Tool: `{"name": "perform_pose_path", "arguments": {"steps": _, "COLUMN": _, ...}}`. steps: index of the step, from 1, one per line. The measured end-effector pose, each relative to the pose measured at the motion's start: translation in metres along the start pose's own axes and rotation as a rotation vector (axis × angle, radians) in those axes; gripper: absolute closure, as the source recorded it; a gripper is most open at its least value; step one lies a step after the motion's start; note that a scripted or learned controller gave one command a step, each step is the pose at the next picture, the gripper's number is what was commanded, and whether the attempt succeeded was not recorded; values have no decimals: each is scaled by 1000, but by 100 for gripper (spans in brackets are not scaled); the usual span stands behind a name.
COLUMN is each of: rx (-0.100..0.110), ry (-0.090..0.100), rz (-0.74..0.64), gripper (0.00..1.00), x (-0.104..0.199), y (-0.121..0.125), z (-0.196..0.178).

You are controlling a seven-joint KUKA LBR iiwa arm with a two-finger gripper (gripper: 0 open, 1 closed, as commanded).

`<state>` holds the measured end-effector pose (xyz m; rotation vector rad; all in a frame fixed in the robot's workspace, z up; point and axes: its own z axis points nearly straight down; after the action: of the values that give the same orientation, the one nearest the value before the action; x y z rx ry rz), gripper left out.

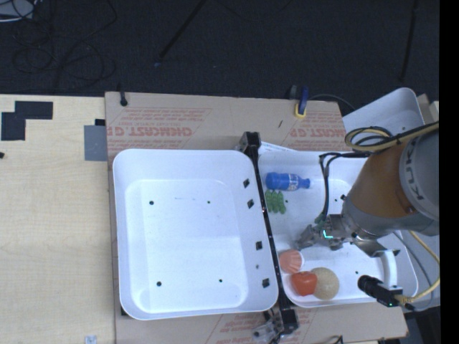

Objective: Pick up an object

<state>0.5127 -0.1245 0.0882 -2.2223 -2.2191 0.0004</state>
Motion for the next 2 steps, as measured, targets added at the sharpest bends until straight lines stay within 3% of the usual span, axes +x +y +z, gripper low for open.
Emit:
{"name": "perform_pose_path", "arguments": {"steps": 1, "rx": -5, "ry": -3, "rz": -4, "gripper": 0, "x": -31, "y": 34, "z": -58}}
{"name": "perform_pose_path", "arguments": {"steps": 2, "rx": -11, "ry": -3, "rz": -5, "gripper": 0, "x": -27, "y": 90, "z": -142}}
